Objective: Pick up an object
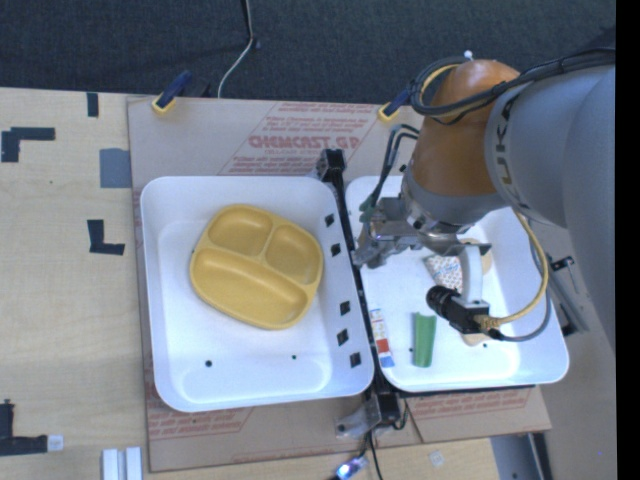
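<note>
A green tube-shaped object (424, 339) lies in the right bin (530, 363), near its front, beside a small red-and-white stick (378, 332) that rests along the bin's left wall. Just behind the green object sits a patterned packet (446, 269), partly hidden by the arm. The hand (385, 240) hangs over the left part of the right bin, behind the green object and apart from it; whether it is open or closed cannot be told. In the left bin (170, 368) rests a yellow divided plate (257, 265). Both bins sit on a cardboard sheet (290, 138) on the worktop (60, 318).
</note>
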`<state>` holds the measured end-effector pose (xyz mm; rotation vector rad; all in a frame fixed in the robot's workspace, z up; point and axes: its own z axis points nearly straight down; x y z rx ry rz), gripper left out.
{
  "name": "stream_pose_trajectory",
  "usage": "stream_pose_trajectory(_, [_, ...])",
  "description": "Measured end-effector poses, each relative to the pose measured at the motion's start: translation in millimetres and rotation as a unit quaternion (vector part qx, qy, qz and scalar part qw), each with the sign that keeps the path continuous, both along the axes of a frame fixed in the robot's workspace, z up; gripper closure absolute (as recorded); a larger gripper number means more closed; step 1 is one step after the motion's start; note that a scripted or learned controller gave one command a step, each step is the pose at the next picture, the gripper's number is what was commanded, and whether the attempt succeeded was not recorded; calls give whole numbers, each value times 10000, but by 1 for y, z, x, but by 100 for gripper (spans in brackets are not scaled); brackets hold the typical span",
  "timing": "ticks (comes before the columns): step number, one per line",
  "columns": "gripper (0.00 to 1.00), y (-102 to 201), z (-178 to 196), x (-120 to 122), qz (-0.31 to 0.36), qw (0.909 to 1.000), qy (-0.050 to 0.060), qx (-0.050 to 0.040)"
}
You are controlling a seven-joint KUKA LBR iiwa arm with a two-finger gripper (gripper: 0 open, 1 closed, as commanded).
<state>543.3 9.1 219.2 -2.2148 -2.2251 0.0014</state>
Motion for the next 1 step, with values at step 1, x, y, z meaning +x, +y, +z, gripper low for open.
stream_pose_trajectory(1, [100,50,-9,-8,-4,10000,4,-5])
